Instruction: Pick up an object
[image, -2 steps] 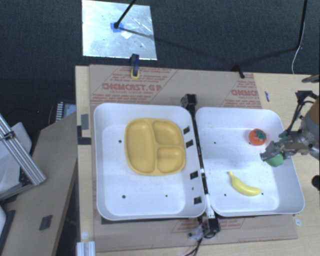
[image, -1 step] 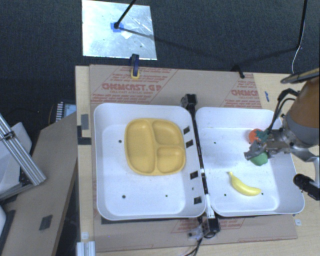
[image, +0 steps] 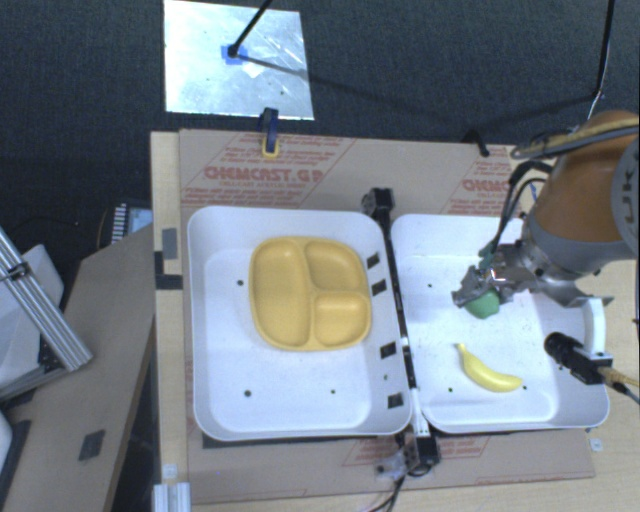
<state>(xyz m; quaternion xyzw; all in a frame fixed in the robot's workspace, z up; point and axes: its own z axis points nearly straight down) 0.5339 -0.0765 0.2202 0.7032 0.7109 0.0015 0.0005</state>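
The small green object (image: 486, 304) lay in the right bin (image: 440, 400), in the middle right of the frame, directly under the end effector (image: 478, 291). It appeared rounded and compact; judged from its look, it was probably light and slightly yielding, with a smooth skin that could slip under a shallow pinch. The best hold was judged to be across its widest part, fingers seated low on both sides.

The end effector sat against the top of the green object, but the fingers were hidden by its own grey body, so whether they were spread, pressed together, or pinching the object could not be told.

Below it, toward the lower right of the frame, a yellow banana (image: 488, 371) lay flat on the bin floor, apart from the green object. It looked like a light plastic toy, curved and smooth; its thicker middle offered the surest grip.

The left bin (image: 215, 300) held a yellow divided plate (image: 308, 293), near the frame's centre. Both bins rested on the desk (image: 330, 170).
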